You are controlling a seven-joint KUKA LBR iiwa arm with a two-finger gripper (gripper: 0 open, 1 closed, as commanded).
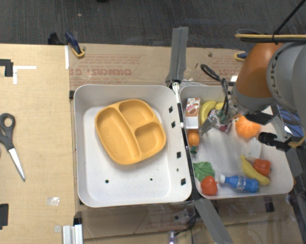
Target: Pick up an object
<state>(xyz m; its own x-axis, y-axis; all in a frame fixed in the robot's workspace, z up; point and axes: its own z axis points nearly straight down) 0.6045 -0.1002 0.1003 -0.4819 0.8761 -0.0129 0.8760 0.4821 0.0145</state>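
Observation:
In the right bin [282, 187], my gripper [216, 121] hangs low over the upper left part, just right of a yellow banana [207, 111]. A large orange [247, 128] lies just right of the gripper. A small red and white box [192, 107] leans against the bin's left wall, with a small orange ball [193, 139] below it. Along the front lie a green leafy item [203, 169], a red fruit [209, 186] and a blue bottle [240, 183]. A second banana [250, 169] and a red pepper [263, 165] sit at the right.
The left bin [87, 187] holds a yellow divided plate [130, 131]. Scissors [8, 141] lie on the bench at the far left. The arm's orange band [254, 75] and grey body cover the right bin's upper right corner. A white scrap [253, 149] lies by the pepper.

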